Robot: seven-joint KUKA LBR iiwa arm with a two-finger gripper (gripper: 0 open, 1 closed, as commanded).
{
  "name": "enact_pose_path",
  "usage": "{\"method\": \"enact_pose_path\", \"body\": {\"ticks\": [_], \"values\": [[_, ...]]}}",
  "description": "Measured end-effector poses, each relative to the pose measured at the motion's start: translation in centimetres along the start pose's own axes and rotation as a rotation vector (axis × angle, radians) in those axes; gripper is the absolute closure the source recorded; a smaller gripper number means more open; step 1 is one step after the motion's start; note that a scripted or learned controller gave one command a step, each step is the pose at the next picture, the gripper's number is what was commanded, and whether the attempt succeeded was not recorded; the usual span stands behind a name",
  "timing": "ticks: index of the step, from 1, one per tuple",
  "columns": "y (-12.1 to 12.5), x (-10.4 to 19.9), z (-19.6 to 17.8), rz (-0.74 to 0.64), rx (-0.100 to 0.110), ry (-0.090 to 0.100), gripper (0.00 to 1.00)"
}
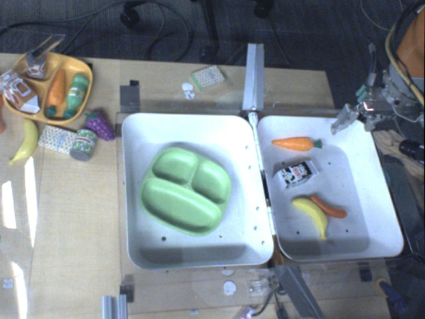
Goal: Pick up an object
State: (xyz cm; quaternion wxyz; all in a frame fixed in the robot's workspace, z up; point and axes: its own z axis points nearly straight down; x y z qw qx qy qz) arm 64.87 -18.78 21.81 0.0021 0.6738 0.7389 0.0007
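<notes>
- Two shallow white bins sit side by side on a wooden bench, seen from above at a slant: the left bin (133, 198) and the right bin (378, 198), split by a metal divider post (253, 78) at the far edge.
- The left bin holds a green divided tray (186, 190), lying upside down or domed, slightly left of the bin's middle.
- The right bin carries four small items: an orange toy carrot (292, 143) near the far wall, a small black-and-white carton (295, 173) just nearer, then a yellow banana (312, 214) touching an orange-red sausage-like piece (329, 209) toward the near side.
- The gripper (348, 117) hangs at the far right corner of the right bin, over its rim, well apart from all four items; the grey arm enters from the right. Whether its jaws stand apart or together cannot be told from this angle, and nothing is seen between them.
- On the bench left of the bins: a yellow bowl (80, 68) with toy food, a purple grape bunch (99, 125), a small can (84, 145), a second banana (25, 143) and a patterned box (56, 138).
- A small card (208, 77) lies on the bench beyond the left bin.
</notes>
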Motion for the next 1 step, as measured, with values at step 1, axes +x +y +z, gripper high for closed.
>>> {"method": "enact_pose_path", "body": {"ticks": [1], "values": [[0.62, -1.77, 2.40, 0.020, 0.001, 0.000, 0.00]]}}
